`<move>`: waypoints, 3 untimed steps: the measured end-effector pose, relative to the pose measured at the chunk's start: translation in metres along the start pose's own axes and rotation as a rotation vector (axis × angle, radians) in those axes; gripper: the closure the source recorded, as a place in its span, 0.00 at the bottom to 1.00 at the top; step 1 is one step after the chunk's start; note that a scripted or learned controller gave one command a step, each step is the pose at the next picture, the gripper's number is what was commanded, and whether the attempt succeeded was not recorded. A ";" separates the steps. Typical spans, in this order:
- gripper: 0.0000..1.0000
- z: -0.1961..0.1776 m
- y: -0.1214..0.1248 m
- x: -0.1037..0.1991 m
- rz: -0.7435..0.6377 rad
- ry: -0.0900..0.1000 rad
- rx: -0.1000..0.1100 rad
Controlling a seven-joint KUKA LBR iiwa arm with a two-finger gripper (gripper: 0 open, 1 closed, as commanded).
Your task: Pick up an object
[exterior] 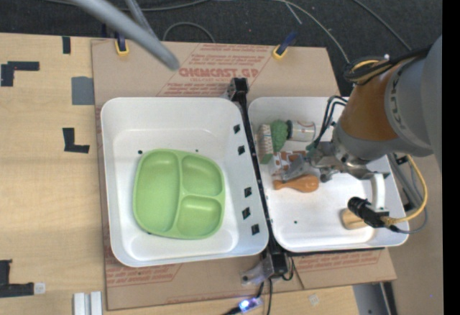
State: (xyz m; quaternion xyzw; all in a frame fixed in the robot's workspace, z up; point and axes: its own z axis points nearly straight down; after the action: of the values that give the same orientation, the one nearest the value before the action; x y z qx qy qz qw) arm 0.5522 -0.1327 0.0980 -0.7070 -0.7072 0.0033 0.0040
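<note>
Arm wrist looms over right bin; gripper sits just right of orange drumstick-like toy, long axis roughly left-right; grip state: cannot tell.

The bench is light wood. A brown cardboard sheet lies on it. Two white bins sit side by side on the sheet.

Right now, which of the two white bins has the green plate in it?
The left bin, farther from the arm. The green plate lies there alone; the right bin holds small toys.
</note>
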 end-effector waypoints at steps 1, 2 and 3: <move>1.00 -0.009 0.000 0.001 -0.002 0.002 0.003; 1.00 -0.049 -0.002 0.005 -0.001 0.000 -0.008; 1.00 -0.106 -0.007 0.010 -0.002 -0.001 -0.010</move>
State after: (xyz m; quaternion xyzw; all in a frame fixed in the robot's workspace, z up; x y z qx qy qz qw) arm 0.5462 -0.1227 0.2045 -0.7064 -0.7078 0.0001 0.0001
